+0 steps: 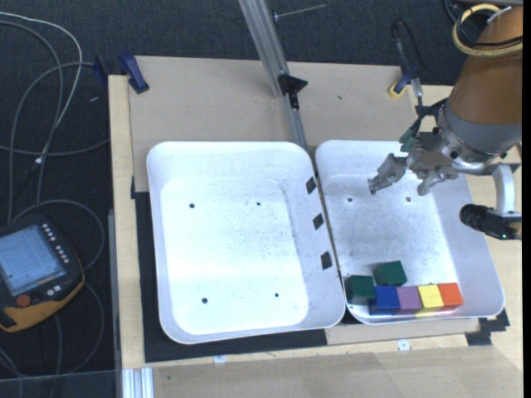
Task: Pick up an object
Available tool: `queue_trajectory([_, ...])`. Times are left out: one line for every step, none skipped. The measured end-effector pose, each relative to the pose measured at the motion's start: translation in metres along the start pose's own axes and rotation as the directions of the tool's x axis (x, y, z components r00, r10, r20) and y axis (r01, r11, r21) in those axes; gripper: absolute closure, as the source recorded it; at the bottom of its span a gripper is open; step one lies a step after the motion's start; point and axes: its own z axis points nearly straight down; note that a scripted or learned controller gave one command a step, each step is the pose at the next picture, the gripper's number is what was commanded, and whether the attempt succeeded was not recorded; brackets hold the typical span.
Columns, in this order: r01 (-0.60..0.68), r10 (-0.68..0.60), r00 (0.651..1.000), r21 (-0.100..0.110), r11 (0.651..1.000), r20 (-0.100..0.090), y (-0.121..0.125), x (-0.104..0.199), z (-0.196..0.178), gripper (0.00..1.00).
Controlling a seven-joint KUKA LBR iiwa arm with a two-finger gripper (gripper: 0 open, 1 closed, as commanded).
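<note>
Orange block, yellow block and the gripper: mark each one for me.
orange block (449,293), camera view, its top face.
yellow block (429,296), camera view, its top face.
gripper (405,181), camera view, midway between its open jaws.

A robotics lab: a tan wooden surface on dark carpet, loose grey cables, and an orange-edged teach pendant with screen.

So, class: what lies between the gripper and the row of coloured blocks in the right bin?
Bare white bin floor, seen from the camera view. The gripper hangs open above it, and the blocks sit against the near wall.
</note>
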Motion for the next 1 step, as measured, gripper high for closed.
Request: queue_trajectory([-0.002,0.002,1.000,0.007,1.000,0.000,0.0247,-0.0340,0.1570,0.00])
